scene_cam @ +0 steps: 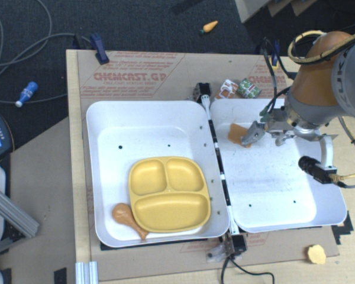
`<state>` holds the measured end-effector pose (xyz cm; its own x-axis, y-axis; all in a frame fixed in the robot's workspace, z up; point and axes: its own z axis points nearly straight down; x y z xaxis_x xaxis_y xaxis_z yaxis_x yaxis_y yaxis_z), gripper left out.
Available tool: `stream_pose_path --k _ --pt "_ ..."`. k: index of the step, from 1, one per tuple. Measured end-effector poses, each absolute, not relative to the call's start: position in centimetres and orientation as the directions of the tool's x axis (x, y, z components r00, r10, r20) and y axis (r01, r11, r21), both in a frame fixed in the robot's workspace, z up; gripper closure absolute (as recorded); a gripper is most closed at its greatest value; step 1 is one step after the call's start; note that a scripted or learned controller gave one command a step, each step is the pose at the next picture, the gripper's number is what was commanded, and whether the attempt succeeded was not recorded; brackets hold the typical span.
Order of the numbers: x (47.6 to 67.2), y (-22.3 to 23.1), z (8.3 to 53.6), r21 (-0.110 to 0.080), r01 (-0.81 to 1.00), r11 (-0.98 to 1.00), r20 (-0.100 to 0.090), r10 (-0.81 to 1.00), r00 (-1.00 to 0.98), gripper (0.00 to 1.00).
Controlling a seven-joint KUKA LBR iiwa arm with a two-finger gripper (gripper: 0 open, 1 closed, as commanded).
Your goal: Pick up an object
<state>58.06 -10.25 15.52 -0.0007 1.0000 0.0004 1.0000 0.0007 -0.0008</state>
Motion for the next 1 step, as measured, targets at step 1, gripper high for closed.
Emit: stream_pose_path --k 1 --pt "63.71 -9.26 7.99 0.000 1.000 0.003 0.000 1.000 -0.003 0.00"
